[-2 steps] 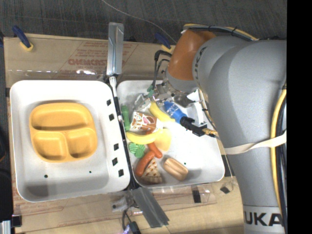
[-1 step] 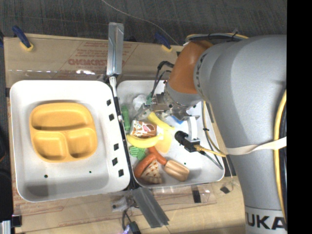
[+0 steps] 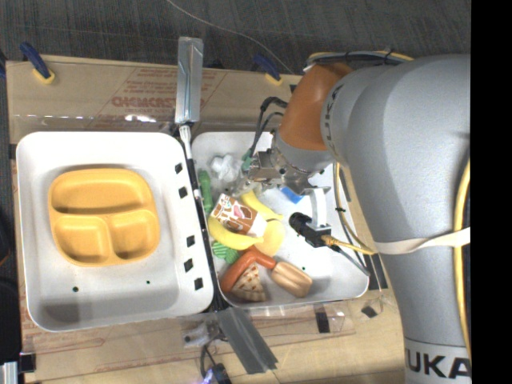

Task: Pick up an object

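Right bin (image 3: pixel 340 282), contents: banana (image 3: pixel 240 234) at centre, a small printed carton (image 3: pixel 232 211) lying on it; pizza slice (image 3: pixel 247 282) and bread roll (image 3: pixel 291 278) along the near edge; a green piece (image 3: pixel 206 189) against the left wall; crumpled clear wrap (image 3: pixel 223 166) toward the far left corner.

Left bin (image 3: pixel 32 214), contents: one yellow divided tray (image 3: pixel 104 214), centred.

Gripper (image 3: pixel 260 169): low over the far half of the right bin, just beyond the banana and carton. You cannot tell from here how it is set, and nothing is seen held in it.

Step in hand, as you may judge it: closing on one item from the central pile. Choose a single target, likely the carton or banana, since both lie nearest. Come down square over its middle, keep off the bin's left wall, and avoid straddling two stacked items, as the carton may slide off the banana. Confirm the hold before lifting.
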Motion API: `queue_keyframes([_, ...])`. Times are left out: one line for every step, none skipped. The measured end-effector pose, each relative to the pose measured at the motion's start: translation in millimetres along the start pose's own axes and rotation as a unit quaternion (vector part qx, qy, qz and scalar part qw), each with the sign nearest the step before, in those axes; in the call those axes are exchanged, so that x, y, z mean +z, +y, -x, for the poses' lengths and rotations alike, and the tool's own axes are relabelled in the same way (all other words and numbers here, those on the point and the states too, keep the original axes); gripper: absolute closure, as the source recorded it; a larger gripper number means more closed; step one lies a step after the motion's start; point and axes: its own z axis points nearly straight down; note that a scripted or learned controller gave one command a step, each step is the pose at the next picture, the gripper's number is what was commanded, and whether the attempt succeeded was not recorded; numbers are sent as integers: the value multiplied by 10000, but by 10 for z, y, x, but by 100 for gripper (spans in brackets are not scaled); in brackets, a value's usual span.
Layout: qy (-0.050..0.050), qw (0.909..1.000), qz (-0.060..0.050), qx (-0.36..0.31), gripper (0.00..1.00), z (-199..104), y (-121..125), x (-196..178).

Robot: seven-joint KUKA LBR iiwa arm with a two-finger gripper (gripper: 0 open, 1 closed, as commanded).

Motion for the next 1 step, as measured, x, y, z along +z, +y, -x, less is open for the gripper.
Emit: queue_keyframes([-4,9996,60,288,100,-475,465,-953])
